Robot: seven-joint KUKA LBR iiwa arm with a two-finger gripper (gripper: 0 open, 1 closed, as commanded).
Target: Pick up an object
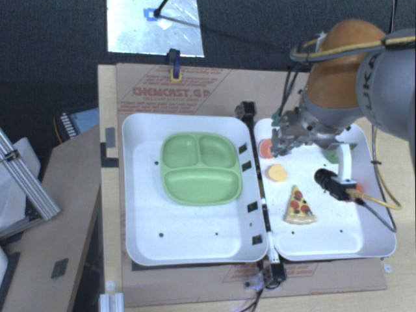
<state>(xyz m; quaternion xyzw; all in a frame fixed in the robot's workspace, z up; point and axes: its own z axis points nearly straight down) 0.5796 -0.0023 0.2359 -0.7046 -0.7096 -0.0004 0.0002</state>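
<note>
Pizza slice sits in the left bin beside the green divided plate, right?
No. The camera view shows the pizza slice lying in the right bin. The green divided plate sits alone in the left bin.

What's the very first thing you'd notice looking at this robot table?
Probably the big grey and orange arm leaning in from the right, with its gripper down in the right bin beside a red round piece. Next comes the green divided plate in the middle of the left bin. A toy pizza slice lies in the right bin too.
</note>
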